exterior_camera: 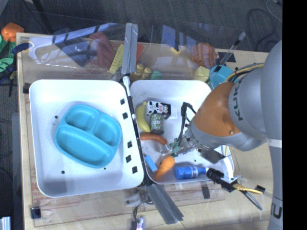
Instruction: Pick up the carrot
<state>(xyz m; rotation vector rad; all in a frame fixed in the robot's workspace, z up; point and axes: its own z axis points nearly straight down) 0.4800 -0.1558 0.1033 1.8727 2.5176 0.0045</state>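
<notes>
Carrot, small, orange and tapered, lies at the near edge of the right white bin, beside a blue bottle; tool hovers just above it, finger state impossible to tell; left bin holds a blue divided plate.

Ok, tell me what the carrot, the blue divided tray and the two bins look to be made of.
Carrot: probably toy plastic, a smooth, even orange with a soft sheen. Blue divided tray: moulded plastic by the look, uniform cyan, rounded compartments, semi-gloss. Bins, left and right: likely thin formed plastic, white, smooth, with rounded corners, though painted metal cannot be ruled out.
</notes>
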